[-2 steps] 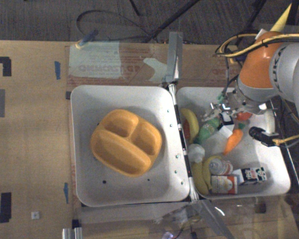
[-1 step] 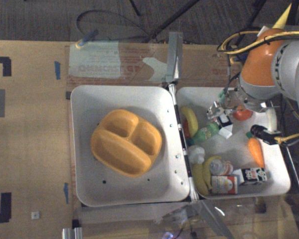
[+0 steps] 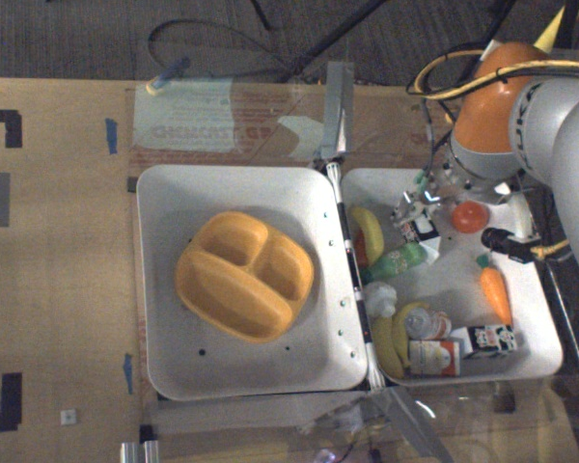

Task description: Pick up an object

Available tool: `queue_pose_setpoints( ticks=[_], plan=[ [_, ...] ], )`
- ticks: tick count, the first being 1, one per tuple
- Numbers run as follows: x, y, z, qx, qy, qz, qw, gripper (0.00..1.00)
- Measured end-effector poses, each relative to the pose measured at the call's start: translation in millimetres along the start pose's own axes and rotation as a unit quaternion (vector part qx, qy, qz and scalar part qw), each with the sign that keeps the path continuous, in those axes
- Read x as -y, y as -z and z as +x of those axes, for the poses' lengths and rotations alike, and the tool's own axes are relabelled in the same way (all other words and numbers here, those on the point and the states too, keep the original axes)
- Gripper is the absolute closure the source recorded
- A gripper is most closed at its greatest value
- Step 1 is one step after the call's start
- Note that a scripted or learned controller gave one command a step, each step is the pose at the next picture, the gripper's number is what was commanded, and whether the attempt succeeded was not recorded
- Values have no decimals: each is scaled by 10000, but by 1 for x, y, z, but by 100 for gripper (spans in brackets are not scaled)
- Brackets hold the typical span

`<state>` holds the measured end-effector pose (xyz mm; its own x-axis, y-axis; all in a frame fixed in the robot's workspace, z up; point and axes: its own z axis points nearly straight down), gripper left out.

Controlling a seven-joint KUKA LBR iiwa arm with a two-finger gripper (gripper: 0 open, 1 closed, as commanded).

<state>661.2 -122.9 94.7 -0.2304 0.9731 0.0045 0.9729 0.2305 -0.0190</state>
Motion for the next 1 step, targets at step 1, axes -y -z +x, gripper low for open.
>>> queue_pose_setpoints(
  ticks=[1],
  plan=[
    [-16,119,46,35,230,-120,9997,100]
  ],
)
